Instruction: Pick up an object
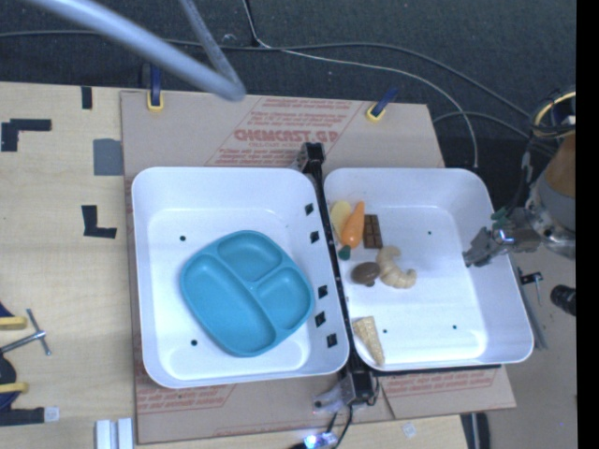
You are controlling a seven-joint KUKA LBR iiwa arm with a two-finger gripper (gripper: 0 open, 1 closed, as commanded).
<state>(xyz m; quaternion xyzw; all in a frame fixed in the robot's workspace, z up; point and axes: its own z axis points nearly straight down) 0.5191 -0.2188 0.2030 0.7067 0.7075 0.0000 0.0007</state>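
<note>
The right bin (468, 340) holds several small items bunched near its left wall. An orange carrot (352, 222) lies beside a yellow piece (338, 212) and a dark brown bar (372, 231). Below them sit a brown rounded lump (365, 273) and a pale beige curved piece (398, 271). A tan wedge (369, 337) lies near the bin's front left corner. My gripper (485, 247) hangs over the bin's right rim, well to the right of all the items, with nothing visibly in it.
The left bin (154, 251) holds a blue divided plate (245, 291). Black clips (312, 162) join the bins along the middle wall. Cables run across the dark floor behind. A grey pole (122, 26) crosses the top left.
</note>
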